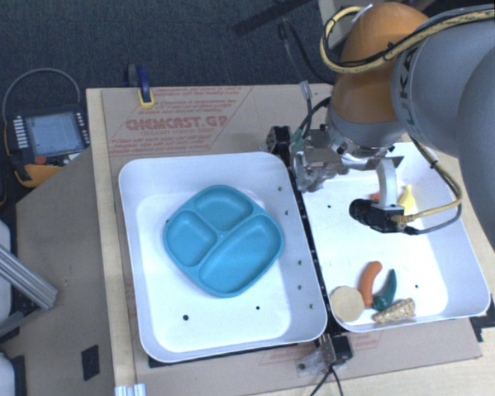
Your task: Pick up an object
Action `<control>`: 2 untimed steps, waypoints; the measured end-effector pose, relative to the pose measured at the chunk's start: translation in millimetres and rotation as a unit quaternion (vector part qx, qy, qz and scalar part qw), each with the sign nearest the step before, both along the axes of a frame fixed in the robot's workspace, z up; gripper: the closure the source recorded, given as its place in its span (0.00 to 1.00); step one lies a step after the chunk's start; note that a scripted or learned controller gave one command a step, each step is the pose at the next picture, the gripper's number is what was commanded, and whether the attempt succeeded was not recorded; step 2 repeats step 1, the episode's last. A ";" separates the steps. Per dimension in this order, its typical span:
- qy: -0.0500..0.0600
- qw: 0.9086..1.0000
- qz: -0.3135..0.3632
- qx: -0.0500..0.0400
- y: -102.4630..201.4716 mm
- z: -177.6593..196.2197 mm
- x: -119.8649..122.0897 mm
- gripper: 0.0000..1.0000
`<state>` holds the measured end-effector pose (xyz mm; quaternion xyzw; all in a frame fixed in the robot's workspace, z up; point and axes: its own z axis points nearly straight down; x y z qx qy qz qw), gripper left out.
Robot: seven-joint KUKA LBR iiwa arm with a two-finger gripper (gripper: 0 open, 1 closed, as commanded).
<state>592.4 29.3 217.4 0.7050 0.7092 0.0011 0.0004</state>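
The gripper (314, 171) is hovering at the right bin's (449, 261) ten o'clock corner; whether it is open or closed cannot be told. An orange carrot (369, 281), teal piece (388, 287), tan chunk (394, 311) and beige disc (346, 304) are lying at six o'clock. A blue divided plate (225, 240) is filling the left bin (154, 310).

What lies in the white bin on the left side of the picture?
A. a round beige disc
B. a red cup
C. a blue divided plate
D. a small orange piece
C: a blue divided plate lies near the middle of that bin, while the small orange piece and the round beige disc sit in the other bin.
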 end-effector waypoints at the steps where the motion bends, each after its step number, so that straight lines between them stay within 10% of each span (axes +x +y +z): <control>1: 0.000 1.000 0.000 0.000 50.4 -7.8 22.8 1.00; 2: 0.000 1.000 0.000 0.000 50.4 -7.8 22.8 1.00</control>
